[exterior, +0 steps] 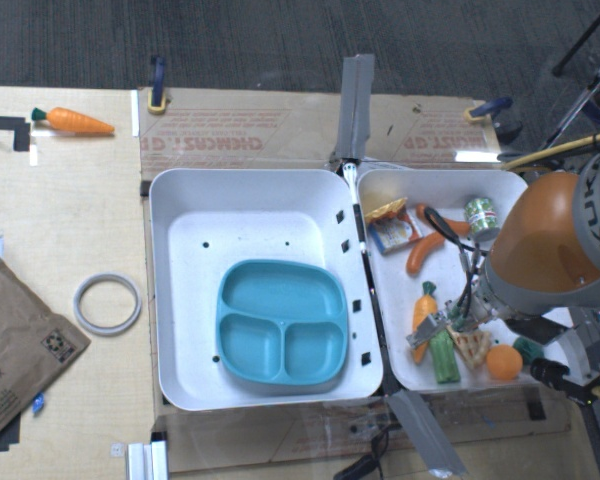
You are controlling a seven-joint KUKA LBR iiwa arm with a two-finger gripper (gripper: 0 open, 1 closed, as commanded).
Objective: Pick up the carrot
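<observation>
Pincer low in right bin, tips at carrot; whether apart or together, cannot tell. Carrot lies on bin floor, green block just beside. Not lifted; grasp and raise remain.

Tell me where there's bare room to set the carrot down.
Left bin: bare white floor all around the blue divided plate, widest behind it. Right bin is crowded: carrot, sausage, can, orange, green block, with the gripper over them.
</observation>
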